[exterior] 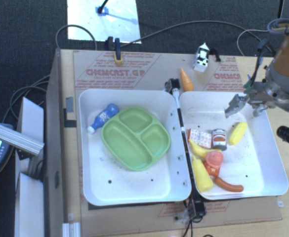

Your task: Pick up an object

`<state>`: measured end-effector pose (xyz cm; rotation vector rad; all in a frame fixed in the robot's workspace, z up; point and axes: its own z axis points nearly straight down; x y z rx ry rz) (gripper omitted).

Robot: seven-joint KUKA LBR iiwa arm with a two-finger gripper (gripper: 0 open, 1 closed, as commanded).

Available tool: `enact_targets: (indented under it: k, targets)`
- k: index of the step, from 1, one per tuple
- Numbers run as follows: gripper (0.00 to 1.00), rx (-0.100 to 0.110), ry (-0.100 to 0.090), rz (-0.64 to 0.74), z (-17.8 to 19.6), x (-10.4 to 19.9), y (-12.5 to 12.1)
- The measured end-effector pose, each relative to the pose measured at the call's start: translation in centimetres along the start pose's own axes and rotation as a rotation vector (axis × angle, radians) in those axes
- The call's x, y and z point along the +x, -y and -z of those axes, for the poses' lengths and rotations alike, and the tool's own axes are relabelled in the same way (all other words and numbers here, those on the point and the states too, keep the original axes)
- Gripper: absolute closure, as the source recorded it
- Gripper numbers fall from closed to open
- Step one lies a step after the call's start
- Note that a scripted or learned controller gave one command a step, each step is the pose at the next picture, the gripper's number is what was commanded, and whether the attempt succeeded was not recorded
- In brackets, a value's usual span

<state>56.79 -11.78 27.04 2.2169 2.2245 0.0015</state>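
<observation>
Nothing is picked yet: the claw (pixel 246 104) hangs with fingers apart above the right bin (pixel 275 147) (toys (pixel 214 157) lie untouched).

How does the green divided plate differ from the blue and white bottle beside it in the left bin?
The green divided plate is broad and takes up much of the left bin; the blue and white bottle is small and slim. The plate rests flat with its compartments up; the bottle lies on its side. Both rest in the same bin.
</observation>
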Motion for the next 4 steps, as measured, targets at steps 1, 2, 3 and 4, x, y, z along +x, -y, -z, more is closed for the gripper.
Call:
enact_targets:
  k: [1, 2, 3, 4]
  targets:
    - [0.0, 0.004, 0.0, -0.004, -11.1, -5.8, 1.2]
    - [0.0, -0.009, 0.003, -0.002, -18.2, -1.1, 2.2]
    - [1.0, -0.007, 0.002, 0.0, -17.4, -1.0, 2.3]
    - [1.0, -0.002, -0.002, 0.001, -8.5, 9.2, 2.5]
